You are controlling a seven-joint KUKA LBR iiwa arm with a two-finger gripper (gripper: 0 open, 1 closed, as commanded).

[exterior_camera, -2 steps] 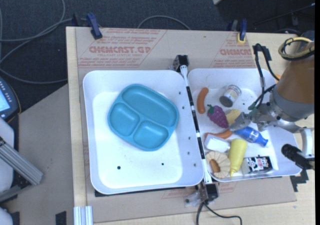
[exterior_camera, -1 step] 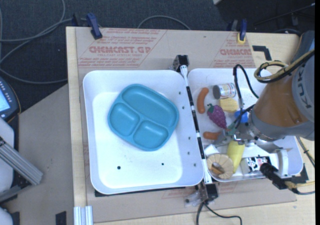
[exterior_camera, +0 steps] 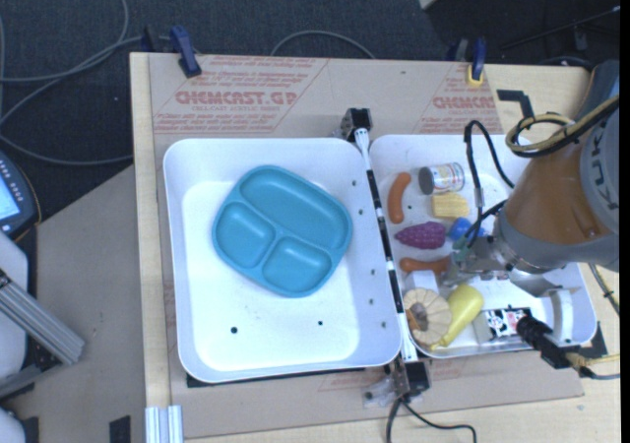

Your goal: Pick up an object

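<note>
- Objects for picking lie together in the right bin, mostly in its left half.
- At 12 o'clock in that bin a silver can lies on its side. A yellow block sits just beside it at 6 o'clock.
- An orange sausage lies at 9 o'clock from the can, close to the bin's left wall.
- A purple bumpy piece sits near the bin's middle, with a small blue piece at 3 o'clock from it.
- A red-orange sausage lies just at 6 o'clock from the purple piece.
- At the bin's 7 o'clock corner a round tan piece touches a yellow pear-shaped toy, which is tilted.
- A black-and-white card lies at 3 o'clock from the yellow toy.
- The gripper is low over the bin's middle, between the red-orange sausage and the yellow pear-shaped toy. I cannot tell whether it is spread or closed, or whether it has anything.
- The left bin bears a blue divided plate toward its 12 o'clock side.
</note>
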